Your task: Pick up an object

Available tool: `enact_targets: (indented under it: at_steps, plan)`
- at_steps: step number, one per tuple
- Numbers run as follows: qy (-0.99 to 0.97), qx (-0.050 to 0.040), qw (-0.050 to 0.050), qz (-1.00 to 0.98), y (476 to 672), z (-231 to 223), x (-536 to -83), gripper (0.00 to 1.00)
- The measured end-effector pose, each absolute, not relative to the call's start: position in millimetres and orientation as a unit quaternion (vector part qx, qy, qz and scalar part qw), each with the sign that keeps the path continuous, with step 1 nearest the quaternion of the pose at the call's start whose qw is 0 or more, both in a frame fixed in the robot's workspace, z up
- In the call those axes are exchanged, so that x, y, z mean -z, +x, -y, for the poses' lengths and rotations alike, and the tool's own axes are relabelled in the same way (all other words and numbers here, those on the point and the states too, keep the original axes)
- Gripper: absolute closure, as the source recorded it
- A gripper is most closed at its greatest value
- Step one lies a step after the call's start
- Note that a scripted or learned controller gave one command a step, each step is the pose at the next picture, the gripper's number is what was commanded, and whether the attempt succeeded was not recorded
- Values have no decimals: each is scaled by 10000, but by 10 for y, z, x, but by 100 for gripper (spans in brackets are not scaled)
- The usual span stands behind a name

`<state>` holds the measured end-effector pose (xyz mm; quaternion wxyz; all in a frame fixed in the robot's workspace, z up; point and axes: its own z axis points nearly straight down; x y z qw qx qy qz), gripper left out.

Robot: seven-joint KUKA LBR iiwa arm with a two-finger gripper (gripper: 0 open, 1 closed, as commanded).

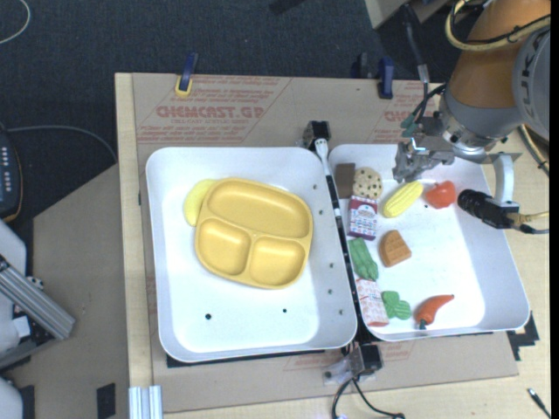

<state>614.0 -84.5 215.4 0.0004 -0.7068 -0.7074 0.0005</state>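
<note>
progress looks early: nothing is lifted yet, as far as the view shows. gripper [409, 171] hangs low over the far edge of the right bin [489, 278], just above the upper end of the toy corn cob [403, 198], which lies flat on the bin floor near that far edge. whether the fingers are spread or closed cannot be told; they are small and dark against the wrist, and nothing is seen between them.

the corn seems the likely target, being right under the tool. other candidates rest in the same bin: a red tomato-like piece [440, 194] just beside the corn, a cookie [368, 182] toward the bin's left edge, a small red box [362, 217] below it, an orange-brown wedge [395, 249] near the middle, a green pod [364, 259] along the left edge, and a chilli pepper [433, 307] near the front edge.

the left bin [175, 260] carries a yellow divided tray [253, 232].

left to do, by my judgement: settle down around the corn, close, and raise it clear of the bin.
</note>
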Motion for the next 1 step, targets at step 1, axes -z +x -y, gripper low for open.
enact_targets:
  at_steps: [1]
  plan:
    - [-7067, 10, -15, 7075, 6148, 872, -2356, 100]
